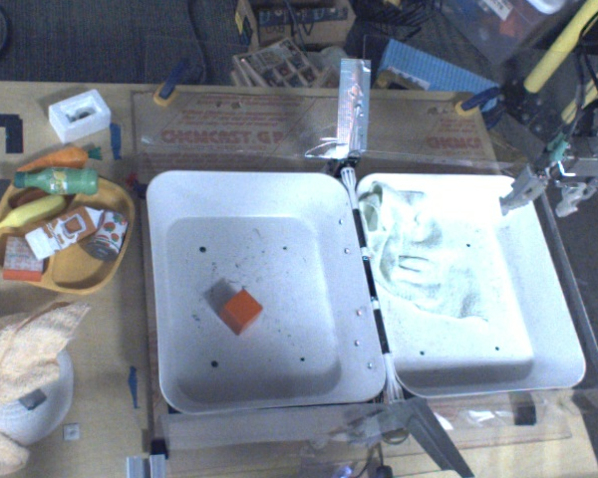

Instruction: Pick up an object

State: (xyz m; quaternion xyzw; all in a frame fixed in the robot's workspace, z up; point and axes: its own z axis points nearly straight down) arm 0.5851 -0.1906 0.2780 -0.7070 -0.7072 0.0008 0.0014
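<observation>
Camera view: gripper (526, 189), jaw state indeterminable, sits at the right bin's (563, 366) far rim, well apart from the orange block (242, 311); a descent here risks grasping nothing.

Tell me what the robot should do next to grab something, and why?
Probably swing the gripper leftward, over the divider, until it hangs above the orange block. The gripper now sits at the far right edge of the right bin, which holds a pale crumpled cloth, while the block lies alone on the floor of the left bin, an easy thing to pick.
</observation>
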